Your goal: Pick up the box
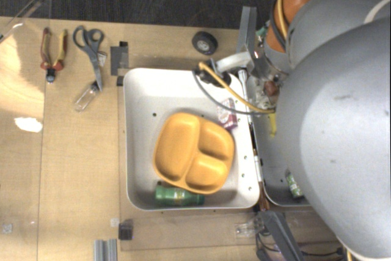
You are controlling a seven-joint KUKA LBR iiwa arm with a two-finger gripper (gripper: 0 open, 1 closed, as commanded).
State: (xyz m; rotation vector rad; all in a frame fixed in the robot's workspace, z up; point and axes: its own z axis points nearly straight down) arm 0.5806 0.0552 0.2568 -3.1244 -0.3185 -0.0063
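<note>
White bin point(137, 131): box point(228, 114) beside yellow tray point(194, 152), near arm point(342, 101).

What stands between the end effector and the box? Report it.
What looks like the small purple box lies in the left bin, against the right edge of the yellow tray. Cables hanging from the arm cross just above it, and the tray crowds its left side. Nothing else visible covers it.
</note>
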